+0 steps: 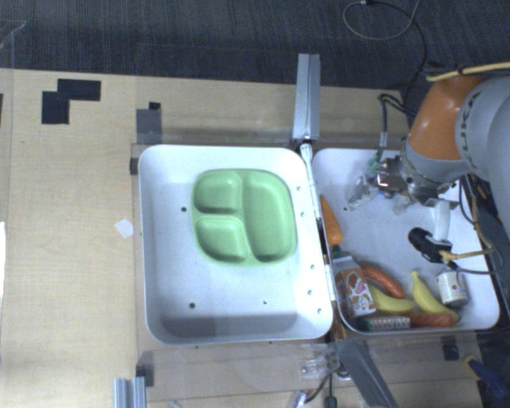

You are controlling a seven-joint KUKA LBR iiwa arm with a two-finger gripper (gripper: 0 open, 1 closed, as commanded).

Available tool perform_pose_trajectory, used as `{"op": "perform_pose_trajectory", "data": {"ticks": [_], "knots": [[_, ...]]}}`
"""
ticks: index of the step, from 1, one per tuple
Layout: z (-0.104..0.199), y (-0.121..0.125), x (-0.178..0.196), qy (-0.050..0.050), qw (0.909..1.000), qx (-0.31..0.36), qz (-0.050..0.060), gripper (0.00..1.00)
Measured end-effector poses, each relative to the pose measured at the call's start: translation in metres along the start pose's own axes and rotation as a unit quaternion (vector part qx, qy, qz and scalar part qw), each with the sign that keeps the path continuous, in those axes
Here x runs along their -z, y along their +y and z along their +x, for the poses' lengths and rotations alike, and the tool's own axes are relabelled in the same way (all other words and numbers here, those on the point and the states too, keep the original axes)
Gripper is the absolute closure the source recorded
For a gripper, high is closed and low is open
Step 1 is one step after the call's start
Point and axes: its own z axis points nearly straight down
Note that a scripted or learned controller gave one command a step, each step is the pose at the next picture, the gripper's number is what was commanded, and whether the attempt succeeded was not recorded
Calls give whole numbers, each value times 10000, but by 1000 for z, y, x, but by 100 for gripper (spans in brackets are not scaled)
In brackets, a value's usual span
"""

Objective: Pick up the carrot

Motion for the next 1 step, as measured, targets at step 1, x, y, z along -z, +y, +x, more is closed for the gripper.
{"op": "perform_pose_trajectory", "data": {"ticks": [1], "knots": [[-24,-81,-11,3,9944,-1053,-21,0]]}}
